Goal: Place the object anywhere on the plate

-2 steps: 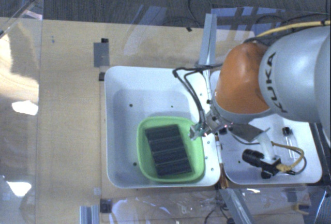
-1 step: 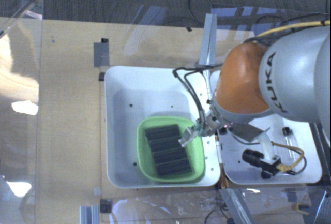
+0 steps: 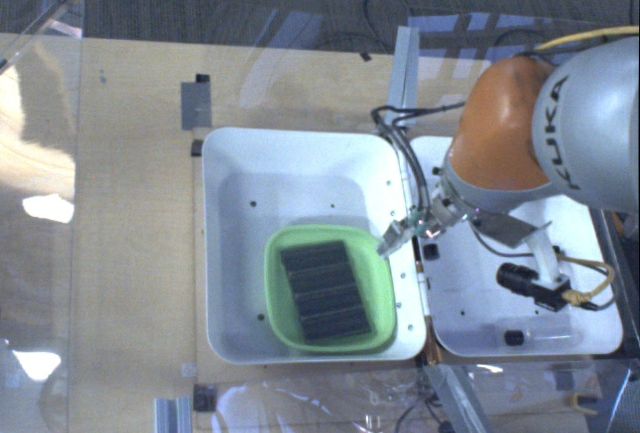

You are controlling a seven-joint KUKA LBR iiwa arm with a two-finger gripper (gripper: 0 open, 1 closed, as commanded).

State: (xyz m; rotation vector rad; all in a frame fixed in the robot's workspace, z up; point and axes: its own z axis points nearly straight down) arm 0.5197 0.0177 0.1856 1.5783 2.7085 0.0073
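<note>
**Dark ribbed block on the green plate, my claw at the plate's far corner**

Seen from above, two white bins sit side by side on a pale wooden table (image 3: pixel 120 221). In the left bin (image 3: pixel 240 181) a green plate (image 3: pixel 272 283) with rounded corners rests toward the near side. A dark ribbed block (image 3: pixel 323 291) lies flat on it, inside the rim and slightly turned.

My grey and orange arm (image 3: pixel 520 136) reaches in from the right, over the right bin (image 3: pixel 470 326). My claw (image 3: pixel 398 235) hangs low at the wall between the two bins, just beside the plate's upper right corner. It is too small and blurred here for me to tell whether it is open or closed, and I see nothing held in it.

The block lies down and to the left of my claw, near it but apart from it.

I judge the placing done, so the step in hand is to leave cleanly. To do that well, I rise straight up before swinging right, so that I catch neither the plate's rim nor the bin wall and the block stays put
</note>
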